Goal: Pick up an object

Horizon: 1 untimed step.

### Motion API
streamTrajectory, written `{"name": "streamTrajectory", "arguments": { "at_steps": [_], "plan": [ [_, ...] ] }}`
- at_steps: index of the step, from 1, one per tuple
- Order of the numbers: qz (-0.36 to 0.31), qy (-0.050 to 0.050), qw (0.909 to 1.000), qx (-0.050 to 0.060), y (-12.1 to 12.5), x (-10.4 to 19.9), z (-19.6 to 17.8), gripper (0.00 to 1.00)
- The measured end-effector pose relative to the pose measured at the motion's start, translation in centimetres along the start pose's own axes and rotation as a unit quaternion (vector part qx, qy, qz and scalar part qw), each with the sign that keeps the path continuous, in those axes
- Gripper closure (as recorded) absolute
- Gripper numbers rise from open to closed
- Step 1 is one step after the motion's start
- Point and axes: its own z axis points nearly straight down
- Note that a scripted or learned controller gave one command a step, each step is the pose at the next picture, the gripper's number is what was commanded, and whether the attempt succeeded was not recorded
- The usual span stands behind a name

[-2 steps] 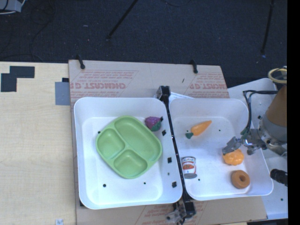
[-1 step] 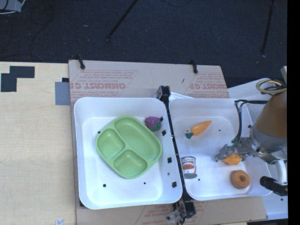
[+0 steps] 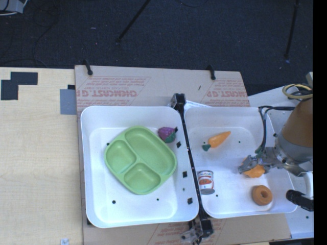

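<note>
Two shallow white bins side by side on the bench, over a cardboard sheet. Left bin [image 3: 94, 137]: a green divided plate [image 3: 140, 160] with three compartments lying near the middle, tilted diagonally; a small purple fruit-like toy [image 3: 166, 133] just beside the plate's far right rim, close to the bin's right wall. Right bin [image 3: 225, 211]: an orange carrot [image 3: 218, 139] with a green stem end, lying slantwise toward the far left part of the bin floor; a small red-and-white can [image 3: 205, 181] standing against the bin's left wall, toward the near side; a brown doughnut [image 3: 262, 195] flat in the near right corner area; a small orange object [image 3: 254, 172] toward the bin's right edge, between carrot and doughnut but well to the right of the carrot.

Grey arm with orange band reaching in from the right edge of the bench, low over the right bin. Hand [image 3: 251, 166] down at the small orange object, dark fingers touching or just over its far left side. Cannot tell whether spread or pressed together, nor whether the orange piece sits between the fingers or merely under them. Orange object apparently resting on the bin floor. Doughnut just near of the hand, apart from it. Can and carrot well apart from the hand.
</note>
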Motion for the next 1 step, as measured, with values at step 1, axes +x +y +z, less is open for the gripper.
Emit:
{"name": "streamTrajectory", "arguments": {
  "at_steps": [1],
  "plan": [
    [-0.002, -0.001, 1.0, -0.003, -0.25, 0.58, -4.43, 1.0]
  ]
}}
